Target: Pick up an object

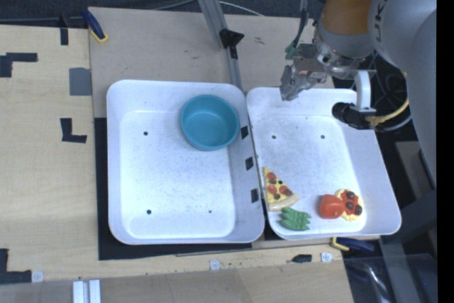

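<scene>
My gripper (291,91) hangs over the far edge of the right bin (312,145), with nothing visible between its fingers. A blue bowl (209,122) sits upright in the far part of the left bin (142,174). In the right bin's near end lie a pizza slice toy (276,189), a green leafy toy (295,219), a red tomato toy (330,206) and a small yellow piece with dark spots (350,204). All of these lie well away from the gripper.
A slanted metal pole (213,7) crosses above the bench and ends near the gap between the bins. A black cable fitting (352,114) hangs at the right bin's far right corner. Tan bench top lies to the left.
</scene>
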`<state>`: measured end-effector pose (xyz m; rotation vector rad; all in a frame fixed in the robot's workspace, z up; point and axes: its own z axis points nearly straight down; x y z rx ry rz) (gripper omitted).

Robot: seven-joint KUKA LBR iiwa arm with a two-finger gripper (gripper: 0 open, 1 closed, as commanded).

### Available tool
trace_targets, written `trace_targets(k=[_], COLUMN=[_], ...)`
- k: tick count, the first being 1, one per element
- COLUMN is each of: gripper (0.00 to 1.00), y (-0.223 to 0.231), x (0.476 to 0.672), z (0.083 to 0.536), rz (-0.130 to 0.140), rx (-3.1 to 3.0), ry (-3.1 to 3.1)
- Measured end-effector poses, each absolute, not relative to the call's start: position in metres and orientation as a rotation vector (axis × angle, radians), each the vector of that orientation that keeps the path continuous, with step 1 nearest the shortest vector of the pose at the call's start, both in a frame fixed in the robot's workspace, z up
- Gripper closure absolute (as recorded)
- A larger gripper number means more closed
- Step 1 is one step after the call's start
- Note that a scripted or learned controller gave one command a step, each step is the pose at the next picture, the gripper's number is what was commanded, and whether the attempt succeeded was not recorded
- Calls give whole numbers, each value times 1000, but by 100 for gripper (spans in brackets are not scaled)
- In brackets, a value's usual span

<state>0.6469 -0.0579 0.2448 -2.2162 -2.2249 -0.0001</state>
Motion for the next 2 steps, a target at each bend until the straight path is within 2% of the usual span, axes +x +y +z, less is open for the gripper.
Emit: trace_targets(k=[1, 2], gripper=[100, 100], y=[-21, 33], x=[627, 596], z=[240, 239], rz=[1, 0], rx=[-2217, -2215], ry=[-2224, -2226])
